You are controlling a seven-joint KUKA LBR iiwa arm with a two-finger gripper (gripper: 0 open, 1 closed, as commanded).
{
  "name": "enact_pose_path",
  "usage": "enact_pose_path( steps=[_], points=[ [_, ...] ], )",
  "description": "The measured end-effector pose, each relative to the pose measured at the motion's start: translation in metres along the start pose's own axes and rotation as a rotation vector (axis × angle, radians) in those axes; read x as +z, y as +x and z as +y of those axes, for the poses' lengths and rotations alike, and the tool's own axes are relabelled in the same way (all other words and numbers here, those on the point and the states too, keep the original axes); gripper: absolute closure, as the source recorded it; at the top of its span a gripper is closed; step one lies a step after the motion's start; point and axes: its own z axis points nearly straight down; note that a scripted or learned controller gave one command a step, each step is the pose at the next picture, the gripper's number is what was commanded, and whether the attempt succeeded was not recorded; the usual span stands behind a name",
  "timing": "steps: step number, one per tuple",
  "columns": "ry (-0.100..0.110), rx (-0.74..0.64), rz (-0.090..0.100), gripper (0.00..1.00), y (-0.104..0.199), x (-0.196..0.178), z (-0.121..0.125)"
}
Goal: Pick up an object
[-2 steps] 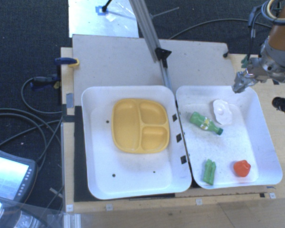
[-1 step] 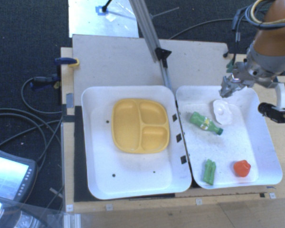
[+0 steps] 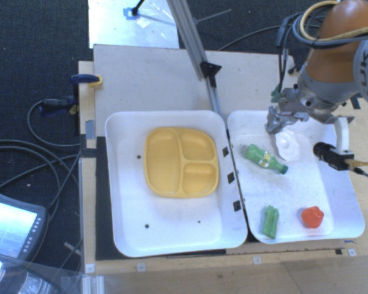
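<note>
My gripper (image 3: 275, 126) hangs over the back of the right bin (image 3: 343, 225). Just in front of it and slightly to the right lies a white object (image 3: 287, 146). A green bottle (image 3: 265, 158) lies on its side in the middle of that bin, left of the white object. Near the bin's front edge lie a small green object (image 3: 270, 221) and a red object (image 3: 313, 217). I see nothing held in the gripper.
The left bin (image 3: 129, 225) holds a yellow divided plate (image 3: 181, 162). A grey pole (image 3: 193, 38) slants from the top of the view down to the gap between the bins. Cables and a pendant lie on the floor at the left.
</note>
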Motion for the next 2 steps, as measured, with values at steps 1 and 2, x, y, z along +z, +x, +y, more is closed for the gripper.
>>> enact_pose_path(
  steps=[1, 2],
  points=[
    [0.0, 0.0, 0.0, 1.0, 0.051, -0.005, -0.014],
    [0.0, -0.001, 0.0, 1.0, 0.105, 0.0, -0.021]
  ],
)
